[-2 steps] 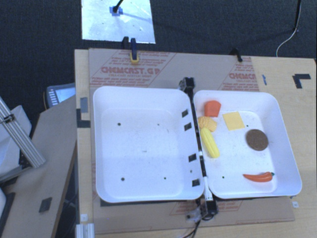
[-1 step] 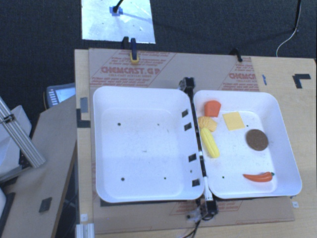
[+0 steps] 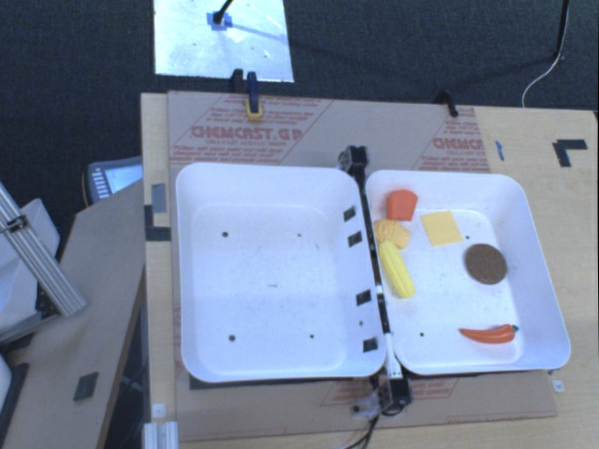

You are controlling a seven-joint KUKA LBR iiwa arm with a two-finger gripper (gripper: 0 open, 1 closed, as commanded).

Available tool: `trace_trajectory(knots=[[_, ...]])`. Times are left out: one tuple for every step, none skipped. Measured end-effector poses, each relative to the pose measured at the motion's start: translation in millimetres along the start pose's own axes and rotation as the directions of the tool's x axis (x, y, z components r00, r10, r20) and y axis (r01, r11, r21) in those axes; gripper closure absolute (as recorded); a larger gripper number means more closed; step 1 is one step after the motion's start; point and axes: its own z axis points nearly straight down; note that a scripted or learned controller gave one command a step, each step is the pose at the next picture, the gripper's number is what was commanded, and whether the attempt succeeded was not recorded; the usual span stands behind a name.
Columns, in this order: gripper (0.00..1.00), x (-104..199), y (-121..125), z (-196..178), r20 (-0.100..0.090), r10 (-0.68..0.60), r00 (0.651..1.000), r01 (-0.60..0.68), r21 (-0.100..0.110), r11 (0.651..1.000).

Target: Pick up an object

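The right bin [image 3: 533,241] holds several toy foods. An orange-red block [image 3: 401,204] lies at its far left corner. Beside it is a yellow cheese square [image 3: 441,227]. A yellow-orange lumpy piece [image 3: 391,233] sits just above a yellow corn cob [image 3: 397,269] along the bin's left wall. A brown round patty [image 3: 487,264] rests toward the right. Near the front lies a red-orange chili pepper [image 3: 488,334].
The left bin [image 3: 262,269] sits beside the right one, joined by a black clip divider [image 3: 367,260]. Both rest on a cardboard sheet [image 3: 309,129]. A shiny metal plate [image 3: 222,26] lies at the back, and a side table [image 3: 75,297] stands at left.
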Motion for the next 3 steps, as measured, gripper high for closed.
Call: trace_trajectory(knots=[[1.0,1,1,-11,0.002,-0.004,1.0,0.004,-0.003,1.0],[1.0,1,1,-23,0.004,-0.008,1.0,0.008,-0.007,1.0],[1.0,2,2,-34,0.006,-0.012,1.0,0.012,-0.01,1.0]])
